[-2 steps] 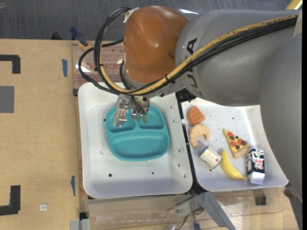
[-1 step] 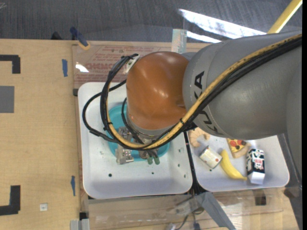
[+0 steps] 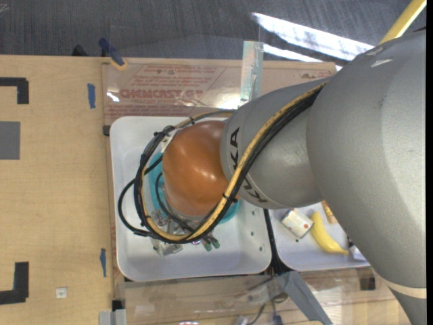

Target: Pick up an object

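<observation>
Claw (image 3: 169, 244): low over the near part of the left bin (image 3: 125, 181), mostly hidden under the orange band (image 3: 193, 168) of the wrist; whether it is released or clenched cannot be told, and nothing can be seen held in it.

Cables (image 3: 139, 181): black and yellow, looped around the wrist and hanging over the left bin.

Teal object (image 3: 157, 181): in the left bin, a curved edge showing beside and beneath the orange band (most of it covered by the arm).

Small green pieces (image 3: 210, 244): on the left bin's floor, just beside the claw, too small to identify.

Arm (image 3: 338, 147): grey, reaching in from the right across both bins.

Right bin (image 3: 298, 252): holds a banana (image 3: 323, 237) and, just beside it, a small white object (image 3: 295, 223) with a red mark.
</observation>
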### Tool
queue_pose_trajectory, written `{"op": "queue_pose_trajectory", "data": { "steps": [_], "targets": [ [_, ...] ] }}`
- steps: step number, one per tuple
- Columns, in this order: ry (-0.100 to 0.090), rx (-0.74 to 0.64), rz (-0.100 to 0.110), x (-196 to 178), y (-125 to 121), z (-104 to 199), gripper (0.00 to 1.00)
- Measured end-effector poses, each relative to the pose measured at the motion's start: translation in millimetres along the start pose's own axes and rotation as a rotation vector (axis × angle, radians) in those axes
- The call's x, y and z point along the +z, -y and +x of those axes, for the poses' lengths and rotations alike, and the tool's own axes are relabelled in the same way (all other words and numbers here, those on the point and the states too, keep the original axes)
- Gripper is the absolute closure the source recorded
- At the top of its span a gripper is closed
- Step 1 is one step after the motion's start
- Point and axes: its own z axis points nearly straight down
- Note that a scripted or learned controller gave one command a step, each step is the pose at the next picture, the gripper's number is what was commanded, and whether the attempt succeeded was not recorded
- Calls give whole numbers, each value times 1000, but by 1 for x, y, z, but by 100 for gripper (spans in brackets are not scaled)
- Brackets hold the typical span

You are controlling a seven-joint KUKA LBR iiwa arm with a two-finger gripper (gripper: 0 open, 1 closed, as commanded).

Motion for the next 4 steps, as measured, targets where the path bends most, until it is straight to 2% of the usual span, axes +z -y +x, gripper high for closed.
{"op": "queue_pose_trajectory", "data": {
  "steps": [1, 2, 3, 4],
  "targets": [
    [7, 281, 0, -155, 4, -10, 100],
    [-13, -24, 0, -17, 10, -15, 100],
    [3, 341, 1, -161, 4, -10, 100],
    [-13, 597, 5, -8, 60, 28, 100]
  ]
}}
